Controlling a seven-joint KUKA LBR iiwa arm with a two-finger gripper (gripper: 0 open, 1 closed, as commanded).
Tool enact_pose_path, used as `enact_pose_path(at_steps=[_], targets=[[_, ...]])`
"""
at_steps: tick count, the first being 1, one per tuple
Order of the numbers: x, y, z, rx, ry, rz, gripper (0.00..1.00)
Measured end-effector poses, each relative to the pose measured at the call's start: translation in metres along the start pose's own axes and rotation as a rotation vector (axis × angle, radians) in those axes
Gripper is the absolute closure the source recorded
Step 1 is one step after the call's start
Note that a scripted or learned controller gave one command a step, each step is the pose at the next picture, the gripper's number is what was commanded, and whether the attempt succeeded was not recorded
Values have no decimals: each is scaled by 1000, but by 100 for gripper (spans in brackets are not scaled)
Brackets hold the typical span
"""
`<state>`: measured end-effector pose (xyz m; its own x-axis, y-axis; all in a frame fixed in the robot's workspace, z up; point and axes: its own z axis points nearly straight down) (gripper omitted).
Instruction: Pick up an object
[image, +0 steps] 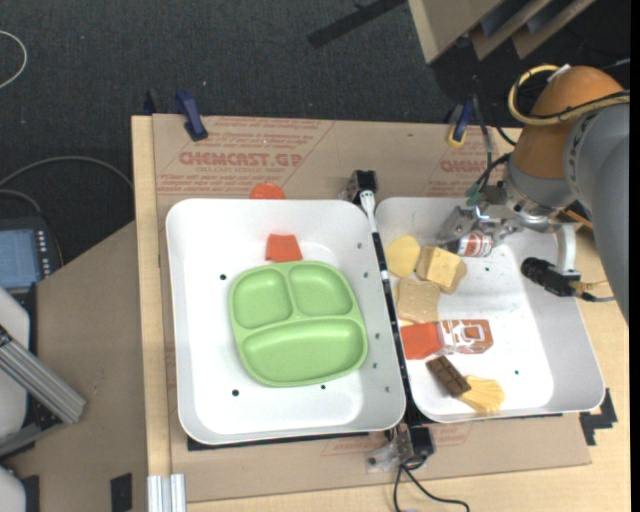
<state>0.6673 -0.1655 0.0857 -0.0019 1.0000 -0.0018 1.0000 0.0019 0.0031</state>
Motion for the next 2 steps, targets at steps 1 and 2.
enact_pose_path(at_steps=[1, 2], targets=[[0, 1, -12, -4, -1, -1, 100], [96, -9, -105, -3, 2, -5, 100]])
